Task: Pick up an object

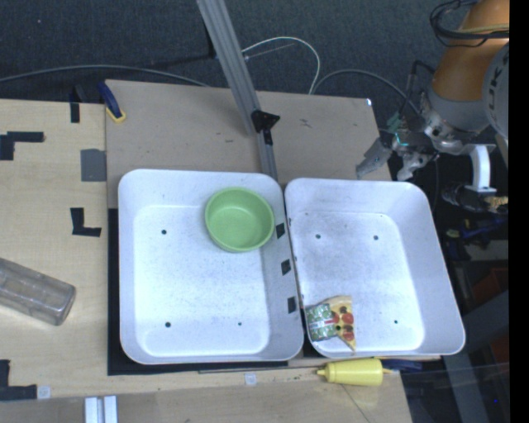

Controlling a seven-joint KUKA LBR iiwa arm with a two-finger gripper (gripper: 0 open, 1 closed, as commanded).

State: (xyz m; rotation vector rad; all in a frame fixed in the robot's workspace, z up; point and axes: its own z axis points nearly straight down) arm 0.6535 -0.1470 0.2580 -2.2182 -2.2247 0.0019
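arm (479,66): a rounded orange band is showing above a pale grey wrist section
cables (450,21): dark loops are running beside the orange band
gripper (388,161): grey and dark metal parts are mixing here, with small teal touches showing near its mount; finer detail is blurring out

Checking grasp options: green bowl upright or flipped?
Upright. The green bowl in the left bin shows its open rim and hollow interior facing up.
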